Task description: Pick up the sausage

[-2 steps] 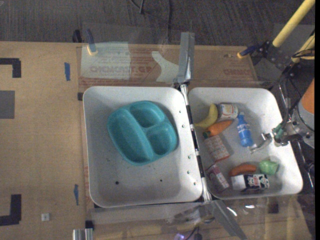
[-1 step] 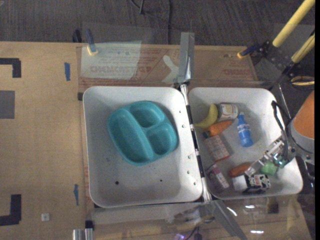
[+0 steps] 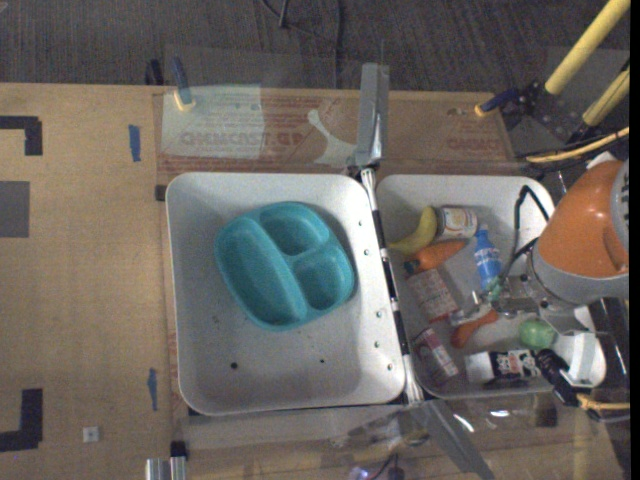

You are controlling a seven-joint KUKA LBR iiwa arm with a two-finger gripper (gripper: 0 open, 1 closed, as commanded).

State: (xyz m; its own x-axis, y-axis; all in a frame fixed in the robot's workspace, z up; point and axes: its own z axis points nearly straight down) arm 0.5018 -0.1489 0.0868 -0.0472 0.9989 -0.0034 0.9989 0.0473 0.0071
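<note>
Orange-red sausage (image 3: 474,329) lies in the right bin (image 3: 420,393), low-centre, tilted, w/ clutter tight around it: green ball (image 3: 537,333) just to its right, carton (image 3: 508,366) below, small packet (image 3: 436,354) to its left, blue bottle (image 3: 487,259) above. Gripper (image 3: 507,298) hangs just above-right of the sausage, under the orange band; can't tell how wide the claw is, and nothing visibly held. Risks, as I judge: claw lands on a neighbour instead, e.g. ball or bottle, since they crowd the target; the sausage is round and slanted, so it may roll or squirt out of a pinch; an off-centre grab near its end could tip it loose. Left bin (image 3: 190,298) holds a teal plate (image 3: 285,263), well apart, no bother.
</note>
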